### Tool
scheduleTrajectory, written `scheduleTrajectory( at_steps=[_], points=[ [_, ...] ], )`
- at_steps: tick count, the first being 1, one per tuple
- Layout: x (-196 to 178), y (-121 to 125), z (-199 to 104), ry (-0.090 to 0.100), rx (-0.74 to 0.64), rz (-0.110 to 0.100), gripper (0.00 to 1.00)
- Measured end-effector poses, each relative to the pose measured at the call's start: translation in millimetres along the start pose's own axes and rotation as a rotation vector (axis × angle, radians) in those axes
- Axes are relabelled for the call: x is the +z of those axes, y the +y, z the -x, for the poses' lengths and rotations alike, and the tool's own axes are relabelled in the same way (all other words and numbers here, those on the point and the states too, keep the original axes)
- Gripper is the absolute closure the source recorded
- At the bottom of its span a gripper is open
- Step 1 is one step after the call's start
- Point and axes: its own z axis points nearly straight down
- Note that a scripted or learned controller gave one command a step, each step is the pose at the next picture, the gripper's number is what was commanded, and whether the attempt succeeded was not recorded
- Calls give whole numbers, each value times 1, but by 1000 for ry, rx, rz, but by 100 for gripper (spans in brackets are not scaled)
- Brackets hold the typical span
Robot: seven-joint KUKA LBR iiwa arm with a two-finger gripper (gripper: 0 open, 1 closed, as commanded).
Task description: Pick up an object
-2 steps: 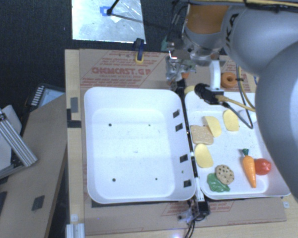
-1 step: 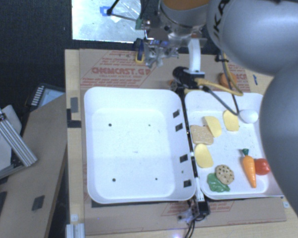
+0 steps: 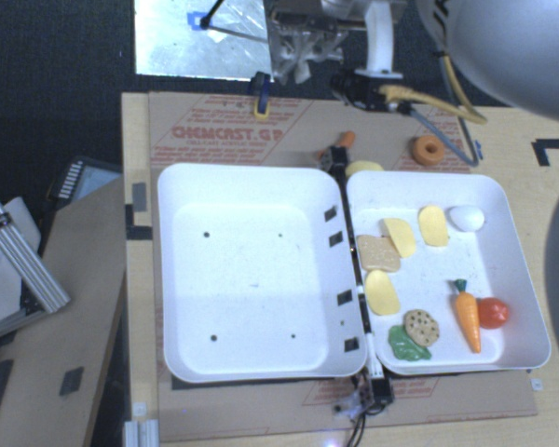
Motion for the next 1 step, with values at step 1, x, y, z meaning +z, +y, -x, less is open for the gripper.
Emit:
scheduleTrajectory(
  at_steps=[1],
  points=[
    [-57,-21,-36,-2,0,-6,100]
  ],
)
